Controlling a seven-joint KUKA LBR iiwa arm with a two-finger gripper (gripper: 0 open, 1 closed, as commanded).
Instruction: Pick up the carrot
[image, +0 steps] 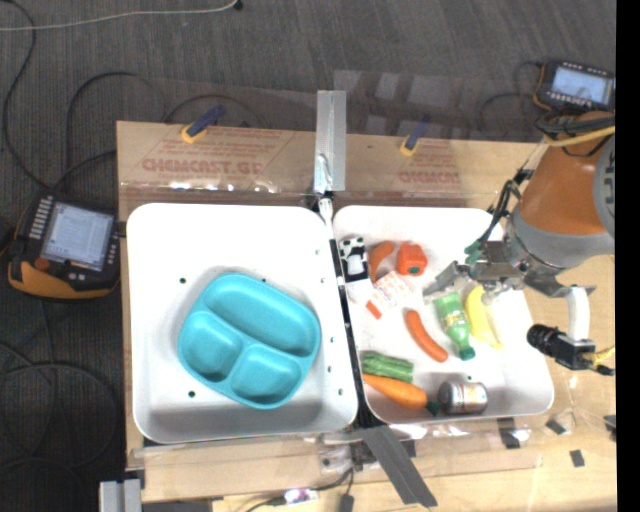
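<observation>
While the claw (478, 283) hangs open over the green bottle (455, 322), the carrot (393, 390) lies well apart.

Carrot (394, 391) hemmed: cucumber (387, 365) touching above, can (461, 397) (on side) right, bin wall (352, 375) left.

Arm (575, 195) cut off by right edge. Gripper (478, 275) fingers too small/cluttered to read. Green bottle (455, 322) top hidden under gripper. Carrot (393, 390) right end tucked behind can (462, 397).
</observation>
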